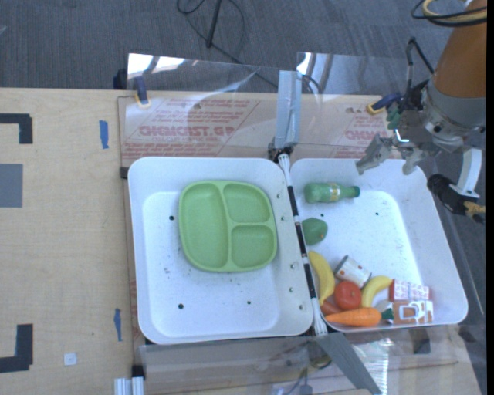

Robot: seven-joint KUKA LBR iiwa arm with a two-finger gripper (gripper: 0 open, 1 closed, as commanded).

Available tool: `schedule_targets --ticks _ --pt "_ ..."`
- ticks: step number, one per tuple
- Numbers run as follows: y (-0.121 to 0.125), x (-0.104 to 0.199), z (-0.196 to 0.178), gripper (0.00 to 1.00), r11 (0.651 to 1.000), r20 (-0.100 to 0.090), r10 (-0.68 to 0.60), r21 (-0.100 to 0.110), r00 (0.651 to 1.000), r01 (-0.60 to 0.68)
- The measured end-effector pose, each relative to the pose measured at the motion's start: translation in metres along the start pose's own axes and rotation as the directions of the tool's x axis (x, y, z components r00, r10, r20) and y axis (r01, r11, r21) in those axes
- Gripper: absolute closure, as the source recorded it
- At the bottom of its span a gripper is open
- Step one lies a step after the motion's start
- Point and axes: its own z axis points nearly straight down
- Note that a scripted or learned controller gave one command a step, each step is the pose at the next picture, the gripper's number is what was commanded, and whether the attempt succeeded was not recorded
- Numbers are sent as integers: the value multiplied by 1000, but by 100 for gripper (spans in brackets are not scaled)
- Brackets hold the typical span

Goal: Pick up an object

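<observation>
The two-finger gripper (pixel 391 155) is seen above the far edge of the right white bin (pixel 417 231), its fingers spread apart and holding nothing. The small green plastic bottle (pixel 330 192) lies nearest, to the gripper's left and slightly nearer the camera, with its long axis running left to right.

Dark grey carpeted floor (pixel 77 38) is running along far side w/ black cables (pixel 212 23) trailing across it. Pale wooden benchtop (pixel 62 231) is taking up left, w/ black tape corner marks (pixel 19 127) & blue tape strips (pixel 103 133) sitting on it.
</observation>
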Motion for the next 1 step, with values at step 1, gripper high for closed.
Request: schedule_targets --ticks 1 --pt "34 11 121 0 985 0 -170 -1 985 170"
